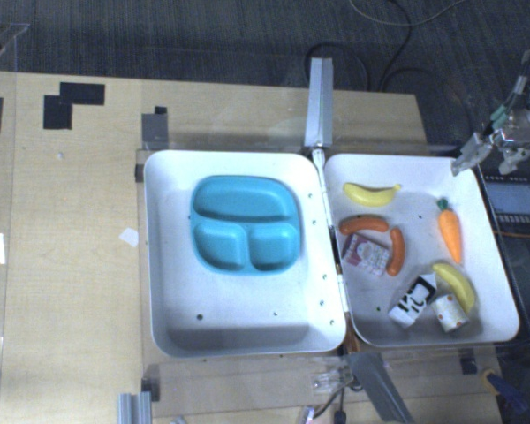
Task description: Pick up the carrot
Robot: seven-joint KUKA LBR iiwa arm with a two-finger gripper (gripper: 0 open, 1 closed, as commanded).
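Look past the work and you have a pale wooden table (71, 263) filling the left and middle, its grain running up and down. Black shapes (69, 102) are stuck on near its far left edge, and a small white scrap (129, 235) lies on the bare wood. Beyond the table's far edge you see dark grey carpet (203, 16), with a thin pale cable (406, 11) looping across it. Light is even, with soft shadows.
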